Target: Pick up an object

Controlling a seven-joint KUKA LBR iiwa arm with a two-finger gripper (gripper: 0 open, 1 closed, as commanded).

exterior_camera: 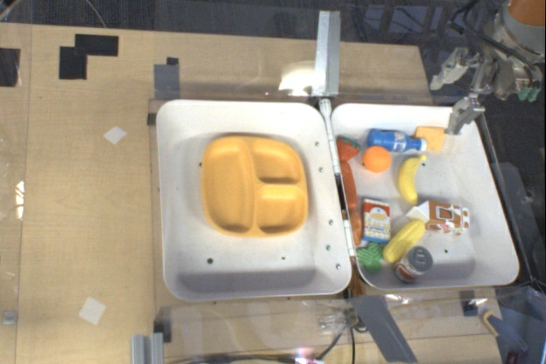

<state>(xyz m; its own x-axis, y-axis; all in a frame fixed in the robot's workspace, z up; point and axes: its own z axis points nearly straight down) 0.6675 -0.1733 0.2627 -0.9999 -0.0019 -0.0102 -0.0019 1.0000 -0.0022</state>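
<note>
Camera view: the left bin (171,183) holds a yellow divided tray (253,183). The right bin (495,209) is crowded with a blue bottle (394,140), an orange ball (376,158), a banana (410,177) and a can (414,263). The gripper (465,111), holding nothing, hangs at this bin's far right corner beside a yellow block (432,137); its opening I cannot tell.

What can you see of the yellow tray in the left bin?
The tray is a yellow-orange, plastic-looking plate with rounded corners and three compartments: one long along its left, two smaller at right. It lies flat, face up, near the middle of the left bin, nothing in it or touching it but the bin floor.
</note>
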